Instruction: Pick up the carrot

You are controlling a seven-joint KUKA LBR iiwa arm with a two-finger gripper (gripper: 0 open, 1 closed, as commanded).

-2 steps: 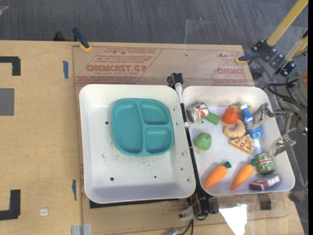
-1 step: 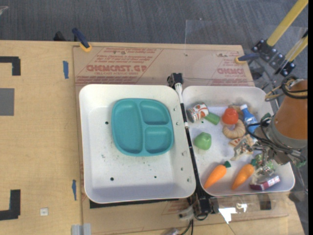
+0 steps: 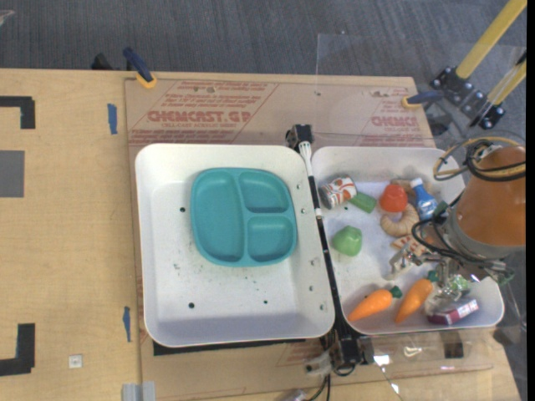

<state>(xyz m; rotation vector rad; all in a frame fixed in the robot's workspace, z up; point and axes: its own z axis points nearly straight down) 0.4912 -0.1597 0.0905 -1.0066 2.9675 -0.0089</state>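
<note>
1. The fingers of the gripper [image 3: 441, 276] are sitting in a tangle of metal parts and cables at the right bin's [image 3: 368, 161] right side. I cannot tell how far apart they are standing, nor whether they are touching anything.
2. The arm's glossy orange band [image 3: 500, 209] is bulging over the bin's right rim, with grey wrist hardware hanging beneath it.
3. Two carrots are lying along the bin's near edge. The left carrot [image 3: 371, 302] is a smooth orange taper with a green stub at its thick end, well clear of the gripper. The right carrot [image 3: 413, 300], shorter and tilted, is lying just beside the gripper hardware.
4. A purple and white packet [image 3: 456, 312] is resting in the near right corner.
5. Farther back, a rounded green piece [image 3: 347, 241], a small green block [image 3: 364, 202], a red and white can [image 3: 338, 191], a red-orange round item [image 3: 394, 197], a blue bottle [image 3: 423, 200] and a lumpy tan piece [image 3: 399, 222] are lying scattered.
6. The left bin [image 3: 155, 249], matt white and speckled, is bearing a teal divided plate [image 3: 219, 215] with rounded corners.
7. Both bins are sitting on a brown cardboard sheet [image 3: 209, 111] printed in red.
</note>
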